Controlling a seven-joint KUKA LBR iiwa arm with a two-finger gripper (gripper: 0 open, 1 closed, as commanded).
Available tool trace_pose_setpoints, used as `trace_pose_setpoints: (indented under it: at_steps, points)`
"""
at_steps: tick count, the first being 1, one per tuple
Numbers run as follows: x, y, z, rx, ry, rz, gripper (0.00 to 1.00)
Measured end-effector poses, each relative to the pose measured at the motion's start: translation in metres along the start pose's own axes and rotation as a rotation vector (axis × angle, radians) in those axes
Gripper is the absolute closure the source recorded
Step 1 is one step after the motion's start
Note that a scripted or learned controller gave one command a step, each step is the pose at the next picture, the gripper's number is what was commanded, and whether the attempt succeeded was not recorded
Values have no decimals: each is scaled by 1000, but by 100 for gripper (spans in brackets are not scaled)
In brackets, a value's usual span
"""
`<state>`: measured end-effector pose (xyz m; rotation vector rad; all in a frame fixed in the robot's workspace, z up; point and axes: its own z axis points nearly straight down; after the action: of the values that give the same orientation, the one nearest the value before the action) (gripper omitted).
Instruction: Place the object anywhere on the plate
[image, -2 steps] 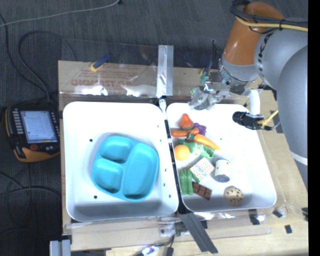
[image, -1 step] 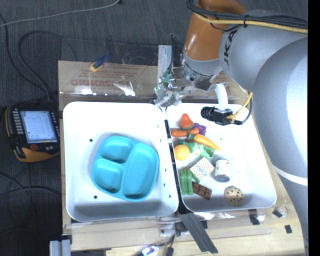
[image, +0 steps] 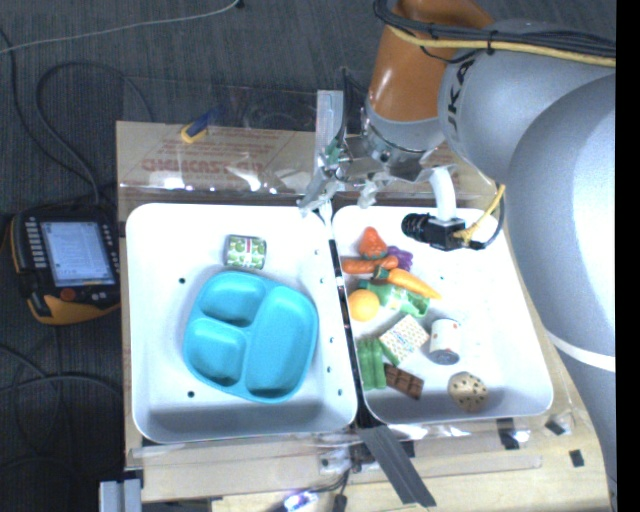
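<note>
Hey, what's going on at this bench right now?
A grey robot arm reaches in, its gripper hovering at the far end of the two white bins, above the divide. The blue plate in the left bin has nothing on it; a small green packet lies just beyond it. The right bin holds a pile of toy food.

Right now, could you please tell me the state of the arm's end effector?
End effector: fingers spread open over the far rim between the two bins, nothing between them.
</note>
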<state>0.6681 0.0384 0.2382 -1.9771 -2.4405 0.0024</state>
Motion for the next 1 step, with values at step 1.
trace_pose_setpoints:
  at_steps: [1]
  points:
    - [-5,-1,-34,-1,-1,-43,0]
